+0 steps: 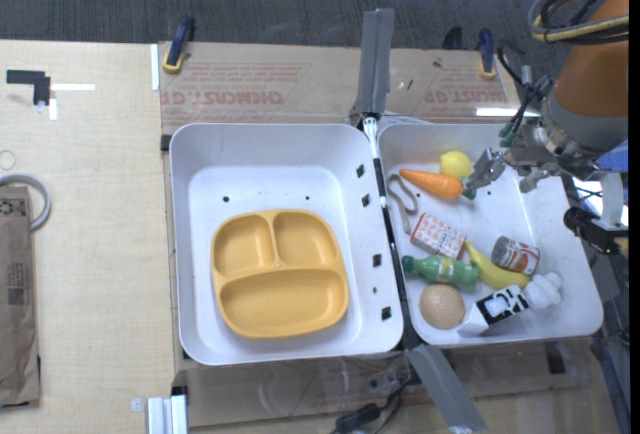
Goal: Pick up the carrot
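Dark grey carpet lies behind a pale wooden bench, where two shallow white bins sit side by side on brown cardboard.

Over the right bin [590,317] the gripper [484,172] hangs low from the grey arm with its orange band [595,62]. Its dark fingertips are at the thick end of the carrot [431,183], touching it or just beside it; whether the claw is wide or narrow I cannot tell, since the fingers blur into one dark shape from above. The carrot lies flat on the bin floor near the back, tip pointing toward the divider, so nothing shows it lifted.

Just behind the carrot sits a lemon [455,163]. Nearer the front lie a small red-and-white carton [437,234], a green bottle [441,269], a banana [492,267], a tin can [514,255], a brown egg-shaped ball [441,305] and a white bottle with a black label [515,300].

Across the divider, the left bin [190,252] holds a yellow compartment tray [280,272].

By my reading the approach is done, or nearly; the closing, the grip and the lift all remain.
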You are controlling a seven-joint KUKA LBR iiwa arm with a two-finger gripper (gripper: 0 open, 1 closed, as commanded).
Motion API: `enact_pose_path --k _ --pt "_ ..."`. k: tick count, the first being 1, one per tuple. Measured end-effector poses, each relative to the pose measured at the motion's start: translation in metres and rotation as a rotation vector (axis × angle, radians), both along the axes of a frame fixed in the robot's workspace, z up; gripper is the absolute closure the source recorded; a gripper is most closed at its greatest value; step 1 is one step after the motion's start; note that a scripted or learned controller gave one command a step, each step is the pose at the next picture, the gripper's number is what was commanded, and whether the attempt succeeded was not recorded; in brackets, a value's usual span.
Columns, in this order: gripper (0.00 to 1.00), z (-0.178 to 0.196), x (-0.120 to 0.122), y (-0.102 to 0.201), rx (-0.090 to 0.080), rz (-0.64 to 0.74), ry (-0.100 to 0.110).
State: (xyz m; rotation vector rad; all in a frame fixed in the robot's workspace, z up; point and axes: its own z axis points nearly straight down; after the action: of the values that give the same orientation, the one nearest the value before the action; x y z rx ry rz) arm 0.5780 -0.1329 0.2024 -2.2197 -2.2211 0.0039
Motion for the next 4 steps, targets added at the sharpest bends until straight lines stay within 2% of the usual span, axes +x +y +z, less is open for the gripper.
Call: enact_pose_path --k 1,2,3,4 --pt "0.00 0.081 -0.066 0.051 -0.002 -0.207 0.001" --pt "0.00 0.102 -0.039 0.017 -0.002 -0.036 -0.002" --pt "0.00 0.023 -0.011 0.054 -0.002 -0.205 0.000" --pt "0.00 -0.035 0.031 0.035 -0.002 -0.197 0.001"
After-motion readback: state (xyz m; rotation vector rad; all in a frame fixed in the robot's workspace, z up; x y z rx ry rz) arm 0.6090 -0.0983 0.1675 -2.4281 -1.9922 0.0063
